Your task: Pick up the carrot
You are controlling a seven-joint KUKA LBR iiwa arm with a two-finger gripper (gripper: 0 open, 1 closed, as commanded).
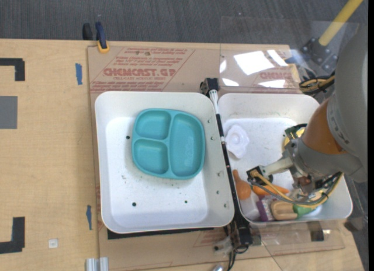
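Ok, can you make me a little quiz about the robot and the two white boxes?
1. True or false: the teal plate lies in the left bin.
2. Which bin does the carrot lie in? A) left B) right
3. Fill in: the teal plate has ___ compartments.

Key:
1. True.
2. B. The carrot lies in the right bin, along its left wall, with the gripper low over the pile of toys beside it.
3. Three.

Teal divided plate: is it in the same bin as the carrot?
No. The teal divided plate lies in the left bin, while the carrot lies in the right bin.
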